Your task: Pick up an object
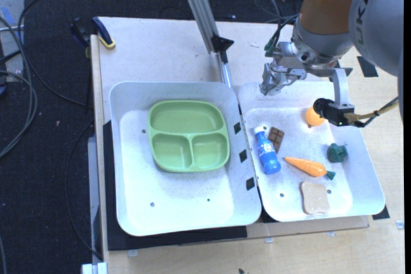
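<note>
Nothing picked yet: gripper [276, 82] above right bin's [369, 167] far edge, finger state unclear. Blue bottle [266, 149], toy carrot [307, 167] lying below gripper, untouched.

Pale bench [160, 42] — two white bins [128, 202] on it, side by side.

Fixed overhead camera, slanted down, both bins [128, 138] visible

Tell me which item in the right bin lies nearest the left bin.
The blue bottle. It lies along the right bin's left edge, white cap pointing up the view; the chocolate, carrot, bread and green piece sit further right.
</note>
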